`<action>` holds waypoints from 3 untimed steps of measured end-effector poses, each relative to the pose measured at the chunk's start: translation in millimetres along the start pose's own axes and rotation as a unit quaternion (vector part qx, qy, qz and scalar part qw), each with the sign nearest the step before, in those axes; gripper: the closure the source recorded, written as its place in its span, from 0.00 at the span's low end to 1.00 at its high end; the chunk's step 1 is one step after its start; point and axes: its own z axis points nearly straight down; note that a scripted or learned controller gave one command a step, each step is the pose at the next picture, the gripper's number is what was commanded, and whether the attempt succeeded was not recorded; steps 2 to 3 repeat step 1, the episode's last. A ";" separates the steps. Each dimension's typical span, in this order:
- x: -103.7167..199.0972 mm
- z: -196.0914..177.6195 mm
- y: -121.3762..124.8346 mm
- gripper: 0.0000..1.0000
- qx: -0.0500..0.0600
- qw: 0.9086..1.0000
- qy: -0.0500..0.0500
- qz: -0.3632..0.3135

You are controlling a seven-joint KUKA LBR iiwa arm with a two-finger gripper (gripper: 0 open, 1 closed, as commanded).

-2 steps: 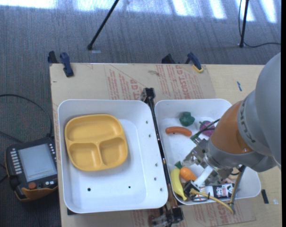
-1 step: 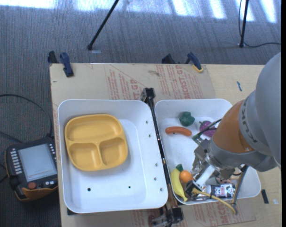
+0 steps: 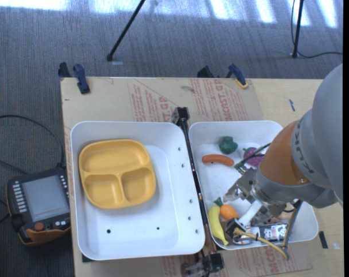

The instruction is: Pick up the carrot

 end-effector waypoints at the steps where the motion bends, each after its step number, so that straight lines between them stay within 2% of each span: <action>1: -1.5 -7.4 -1.5 1.00 0.005 1.000 -0.003 0.000; 3: -1.5 -7.4 -1.5 1.00 0.005 1.000 -0.003 0.000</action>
